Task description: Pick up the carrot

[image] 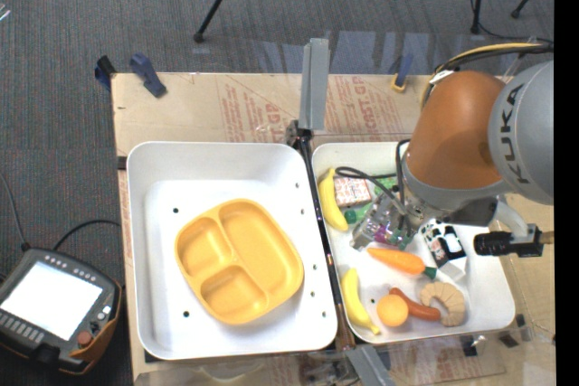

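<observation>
Reaching from right, arm (470, 140) bent over right bin (493, 303); pincer (384, 229) just above carrot (396, 260), state unclear.

Evenly lit from overhead, moderately bright, no harsh hotspots. Soft, short shadows under the yellow divided plate (239, 260) and along the inner walls of the left bin (154, 172). Mild sheen on the orange band (457, 127) of the arm, a broad dull highlight rather than glare. White bins near clipping but still textured. Slightly soft and grainy overall; small items in the right bin (498, 307) poorly resolved. Grey carpet darker toward the top. Little visible distortion at the edges.
</observation>
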Controlling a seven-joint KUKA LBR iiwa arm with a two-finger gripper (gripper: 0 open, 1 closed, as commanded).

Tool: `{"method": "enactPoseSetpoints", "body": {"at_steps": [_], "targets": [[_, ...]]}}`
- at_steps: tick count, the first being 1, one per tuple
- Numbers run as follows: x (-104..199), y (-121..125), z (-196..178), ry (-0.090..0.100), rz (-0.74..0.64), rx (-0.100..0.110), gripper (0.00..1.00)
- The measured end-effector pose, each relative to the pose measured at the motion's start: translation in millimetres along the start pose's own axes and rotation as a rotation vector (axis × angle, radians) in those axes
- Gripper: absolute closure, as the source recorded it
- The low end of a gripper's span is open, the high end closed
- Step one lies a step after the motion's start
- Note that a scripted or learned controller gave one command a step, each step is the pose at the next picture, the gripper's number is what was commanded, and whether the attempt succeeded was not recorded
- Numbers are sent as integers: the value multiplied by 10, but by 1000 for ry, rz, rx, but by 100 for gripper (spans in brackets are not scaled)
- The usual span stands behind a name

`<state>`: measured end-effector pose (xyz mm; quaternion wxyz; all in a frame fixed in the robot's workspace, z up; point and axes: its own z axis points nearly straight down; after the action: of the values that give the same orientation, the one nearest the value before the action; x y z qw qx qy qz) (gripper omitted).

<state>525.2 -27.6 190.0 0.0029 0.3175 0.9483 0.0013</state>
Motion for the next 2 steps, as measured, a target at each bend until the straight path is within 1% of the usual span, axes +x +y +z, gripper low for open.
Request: {"method": "enactPoseSetpoints", "body": {"at_steps": [1, 2], "targets": [[72, -761, 1040, 10, 4, 6, 100], [-4, -758, 983, -15, 7, 1, 0]]}}
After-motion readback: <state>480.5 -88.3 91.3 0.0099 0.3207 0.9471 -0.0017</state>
